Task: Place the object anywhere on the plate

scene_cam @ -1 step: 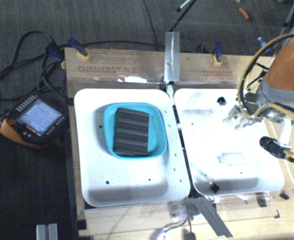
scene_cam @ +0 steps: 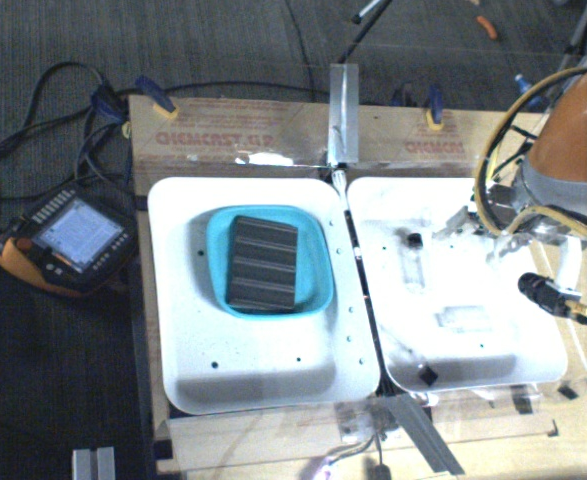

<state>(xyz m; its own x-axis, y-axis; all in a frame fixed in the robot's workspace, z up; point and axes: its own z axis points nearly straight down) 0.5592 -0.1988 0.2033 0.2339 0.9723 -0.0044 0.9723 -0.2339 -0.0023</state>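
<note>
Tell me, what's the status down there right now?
Gripper over right bin, fingers unclear. Dark ridged block lying on blue plate, left bin. Nothing blocking.

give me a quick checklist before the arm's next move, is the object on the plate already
1. Dark ribbed block on the blue plate: ok, it lies flat inside the plate's rim.
2. Plate seated in the left bin: ok, it sits in the upper middle of the bin, away from the walls.
3. Arm away from the plate: ok, it is over the right bin's far right side.
4. Pincer state: cannot tell, the wrist area is cluttered with cables.
5. Right bin contents: cannot tell, there are a few small dark bits and faint clear shapes that are too small to identify.
</note>
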